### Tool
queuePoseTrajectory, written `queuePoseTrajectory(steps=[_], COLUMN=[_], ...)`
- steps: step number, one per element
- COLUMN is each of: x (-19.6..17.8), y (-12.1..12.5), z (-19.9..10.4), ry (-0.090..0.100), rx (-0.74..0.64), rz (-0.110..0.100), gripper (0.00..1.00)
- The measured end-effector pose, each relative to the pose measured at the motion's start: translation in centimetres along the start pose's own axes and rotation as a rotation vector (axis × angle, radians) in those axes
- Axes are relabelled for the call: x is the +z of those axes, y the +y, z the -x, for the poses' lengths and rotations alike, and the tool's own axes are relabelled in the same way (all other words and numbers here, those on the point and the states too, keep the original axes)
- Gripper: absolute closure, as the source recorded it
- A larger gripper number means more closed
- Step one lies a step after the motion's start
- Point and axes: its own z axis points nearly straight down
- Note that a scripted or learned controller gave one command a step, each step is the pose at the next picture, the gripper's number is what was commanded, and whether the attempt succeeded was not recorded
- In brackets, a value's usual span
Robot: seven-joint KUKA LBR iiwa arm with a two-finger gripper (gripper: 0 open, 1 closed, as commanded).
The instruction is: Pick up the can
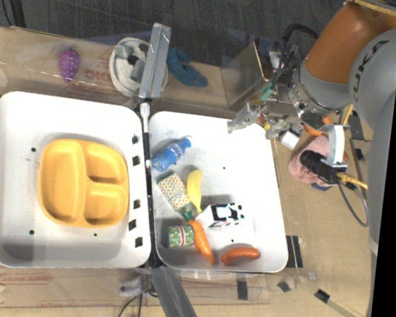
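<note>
**Operator:** At the right bin's (268, 198) near wall, where does the can (181, 236) lie?

**Technician:** It lies on its side in the near-left corner, close to the divider between the bins. A carrot (202, 239) touches its right end. A sausage (240, 254) lies further right.

**Operator:** State the claw position.

**Technician:** The gripper (249, 117) hangs over the far rim of the same bin, with nothing between its fingers. Whether they are open or closed cannot be told from this angle.

**Operator:** Which way must it travel?

**Technician:** Toward the camera and slightly left, across the full depth of the bin. A bottle (169, 154), a banana (194, 188) and a patterned box (174, 191) lie along that path.

**Operator:** Long axis of the can?

**Technician:** It appears to run roughly left to right, parallel to the near wall. The fingers should probably close across it.
</note>
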Motion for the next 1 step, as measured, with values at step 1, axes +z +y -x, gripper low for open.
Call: queuePoseTrajectory(steps=[1], x=[8.45], y=[-6.16], z=[-2.46], ry=[0.001], rx=[0.264], rz=[-0.002], gripper=[0.00])
